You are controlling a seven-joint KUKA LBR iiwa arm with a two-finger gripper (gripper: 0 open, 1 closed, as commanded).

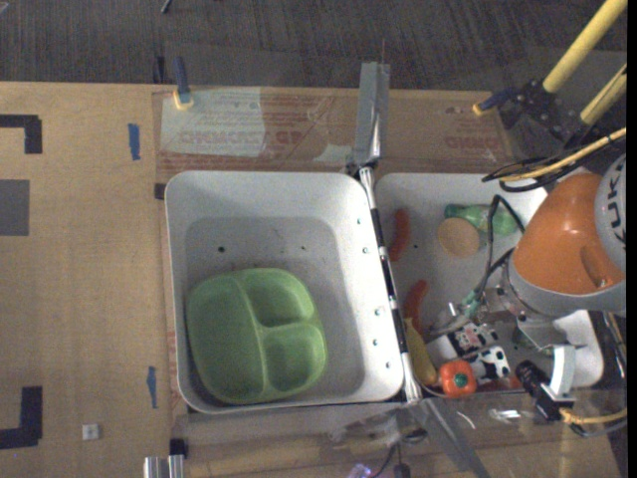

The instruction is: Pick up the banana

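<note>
While the plywood bench (80, 297) spreads flat and pale beneath everything, two shallow white plastic bins with rounded corners sit on it side by side, and the metal divider (383, 267) where their rims meet serves as the landmark. Left of that divider, the left bin (199, 207) holds a glossy green compartment plate (257, 334), a rounded square moulded into three sections, lying toward the bin's near side. Right of the divider, the right bin (423, 192) is partly covered by the arm (567, 247), whose smooth orange dome and grey casing hang over its right part. Below the dome, the gripper (476, 319) sits low among cables and small toys; I cannot tell whether anything lies between its fingers or how they stand. The banana (419, 352), a slim curved yellow shape, lies just right of the divider near its lower end. Beside it rests a round orange-red tomato-like toy (458, 377). Farther up are a red sausage-shaped piece (399, 234) and a tan disc (460, 237).
</note>
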